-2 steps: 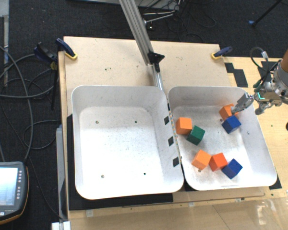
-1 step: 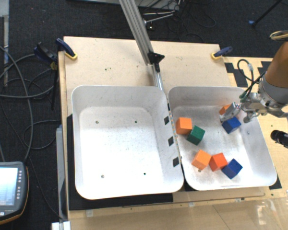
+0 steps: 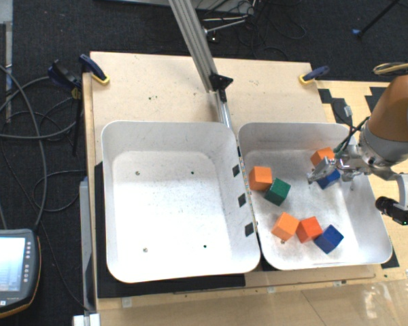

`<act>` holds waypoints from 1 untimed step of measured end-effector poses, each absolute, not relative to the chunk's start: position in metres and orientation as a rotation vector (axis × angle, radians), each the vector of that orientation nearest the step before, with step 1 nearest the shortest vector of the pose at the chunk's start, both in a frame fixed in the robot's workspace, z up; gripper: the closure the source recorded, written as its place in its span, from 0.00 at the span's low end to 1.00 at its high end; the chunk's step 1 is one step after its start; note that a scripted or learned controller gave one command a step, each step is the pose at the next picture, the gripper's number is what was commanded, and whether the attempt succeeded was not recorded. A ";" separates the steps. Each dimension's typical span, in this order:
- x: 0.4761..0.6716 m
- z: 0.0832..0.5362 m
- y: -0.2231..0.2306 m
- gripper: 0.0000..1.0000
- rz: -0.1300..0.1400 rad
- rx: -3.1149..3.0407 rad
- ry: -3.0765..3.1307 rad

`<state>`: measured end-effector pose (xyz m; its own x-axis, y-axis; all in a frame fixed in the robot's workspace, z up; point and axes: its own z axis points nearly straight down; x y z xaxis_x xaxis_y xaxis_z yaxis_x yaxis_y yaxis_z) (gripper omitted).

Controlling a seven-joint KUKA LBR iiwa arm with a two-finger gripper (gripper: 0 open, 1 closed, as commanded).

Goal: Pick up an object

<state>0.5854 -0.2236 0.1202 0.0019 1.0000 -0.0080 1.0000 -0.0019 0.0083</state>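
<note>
The gripper [image 3: 324,175] hangs low over the right bin [image 3: 367,250], near its far right wall. A blue block [image 3: 329,178] sits right at its fingertips, with an orange block [image 3: 321,157] touching just behind (whether the fingers clamp the blue one, I cannot tell). Toward the bin's middle lie another orange block [image 3: 261,177] and a green block [image 3: 278,191].

six small blocks [image 3: 262,177] in right bin [image 3: 367,250], orange, green, blue, red
</note>
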 end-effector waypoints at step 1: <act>0.586 0.114 -0.222 0.00 0.003 2.217 2.217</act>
<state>0.5861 -0.2225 0.1141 0.0002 1.0000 -0.0034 1.0000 -0.0001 0.0059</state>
